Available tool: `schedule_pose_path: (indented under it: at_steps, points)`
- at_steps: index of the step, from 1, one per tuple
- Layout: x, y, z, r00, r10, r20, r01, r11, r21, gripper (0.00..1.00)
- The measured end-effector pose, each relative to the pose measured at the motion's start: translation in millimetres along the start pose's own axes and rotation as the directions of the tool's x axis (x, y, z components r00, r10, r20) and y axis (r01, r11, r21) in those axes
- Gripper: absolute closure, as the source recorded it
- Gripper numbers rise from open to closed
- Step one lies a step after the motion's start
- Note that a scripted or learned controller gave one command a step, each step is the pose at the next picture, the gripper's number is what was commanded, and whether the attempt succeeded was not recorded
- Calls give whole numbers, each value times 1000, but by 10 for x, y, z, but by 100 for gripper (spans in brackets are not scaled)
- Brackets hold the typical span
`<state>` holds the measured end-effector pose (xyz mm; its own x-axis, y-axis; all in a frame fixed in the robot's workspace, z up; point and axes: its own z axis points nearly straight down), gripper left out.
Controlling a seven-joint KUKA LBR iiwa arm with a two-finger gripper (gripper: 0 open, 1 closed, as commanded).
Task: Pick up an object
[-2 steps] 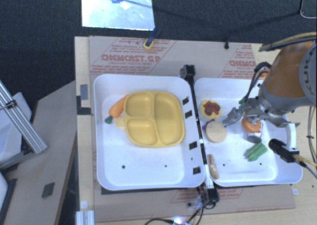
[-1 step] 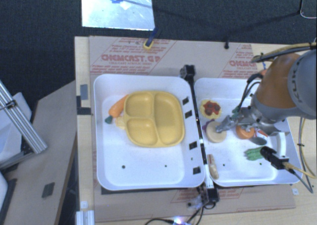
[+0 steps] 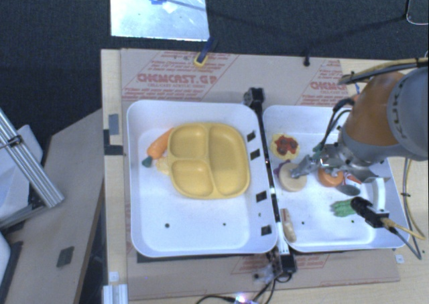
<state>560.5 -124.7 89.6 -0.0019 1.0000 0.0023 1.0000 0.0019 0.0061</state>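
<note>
Arm: the grey arm [image 3: 392,122] with its orange band reaches in from the right and bends down over the right bin [image 3: 308,232].
Gripper: the gripper [image 3: 310,166] sits low over the middle of the right bin; whether it is spread or closed cannot be told from this slanted view, and nothing is seen caught in it.
Nearest object: a pale round piece [image 3: 292,179] lies on the bin floor just beside and below the gripper tip, seemingly touching it.
Other candidates, right bin: an orange piece [image 3: 328,177] lies close behind the gripper, partly under the wrist; a yellow disc with red topping [image 3: 285,144] lies near, toward the far wall; a green piece [image 3: 342,207] lies nearer the front.
Left bin: the left bin [image 3: 194,239] carries a yellow divided plate [image 3: 204,160] with a toy carrot [image 3: 158,144] against its left edge, well apart from the gripper.
Risk, off-centre approach: the tip looks set at the round piece's edge, so closing there would likely nudge it away.
Risk, crowding: the orange piece is close enough to be knocked or pinched alongside.
Risk, flat shape: a low disc gives little to grip.
</note>
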Motion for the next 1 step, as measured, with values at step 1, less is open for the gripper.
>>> schedule_pose_path:
  at_steps: [1]
  points:
    - [-17,26,-123,1000,0,6,0,1000,-12,100]
